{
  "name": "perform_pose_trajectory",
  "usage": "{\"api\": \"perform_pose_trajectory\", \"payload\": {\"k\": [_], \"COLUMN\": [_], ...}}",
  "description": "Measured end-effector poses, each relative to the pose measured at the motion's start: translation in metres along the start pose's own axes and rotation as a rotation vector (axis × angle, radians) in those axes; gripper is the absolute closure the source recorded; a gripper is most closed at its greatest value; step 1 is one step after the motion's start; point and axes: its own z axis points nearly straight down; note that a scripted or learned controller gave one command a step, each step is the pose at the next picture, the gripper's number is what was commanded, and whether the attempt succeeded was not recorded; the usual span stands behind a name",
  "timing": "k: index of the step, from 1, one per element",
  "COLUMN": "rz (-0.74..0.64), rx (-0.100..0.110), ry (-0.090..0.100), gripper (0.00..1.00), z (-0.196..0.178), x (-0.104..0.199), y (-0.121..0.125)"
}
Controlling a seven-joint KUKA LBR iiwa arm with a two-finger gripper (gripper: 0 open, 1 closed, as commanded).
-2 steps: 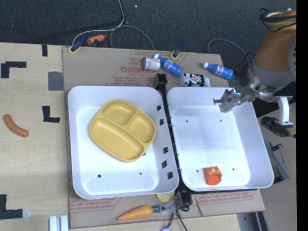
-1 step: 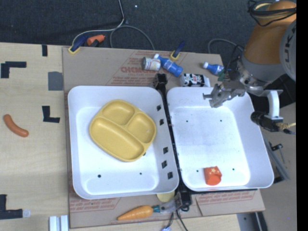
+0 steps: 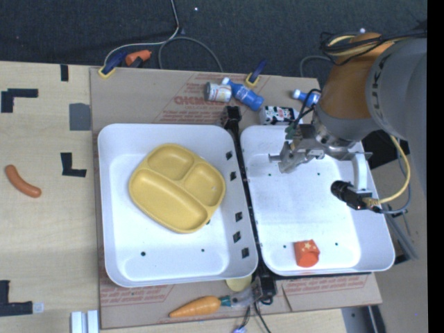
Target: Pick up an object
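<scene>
A small orange-red block (image 3: pixel 306 252) lies in the right bin (image 3: pixel 277 207), near its front edge. A yellow divided plate (image 3: pixel 177 186) rests in the left bin (image 3: pixel 118 255). My gripper (image 3: pixel 297 155) hangs over the back part of the right bin, well behind the orange-red block, with nothing seen between its fingers. The grey arm with its orange band (image 3: pixel 350 82) comes in from the upper right.
Outside the bins lie a toy carrot (image 3: pixel 195 306) at the front, a toy sausage (image 3: pixel 23 181) on the left bench, and a blue-and-white bottle (image 3: pixel 236 93) behind the bins. A black cable plug (image 3: pixel 350 194) hangs over the right bin's right side.
</scene>
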Motion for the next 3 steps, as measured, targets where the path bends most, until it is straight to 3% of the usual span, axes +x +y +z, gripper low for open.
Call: {"api": "perform_pose_trajectory", "payload": {"k": [1,2,3], "rz": [-0.006,0.005,0.012], "rx": [-0.008,-0.008,-0.007], "ry": [0.002,-0.001,-0.006], "gripper": [1.0,1.0,1.0], "z": [-0.013,-0.056,-0.054], "x": [0.068,0.025,-0.089], "y": [0.015,-0.05,-0.047]}}
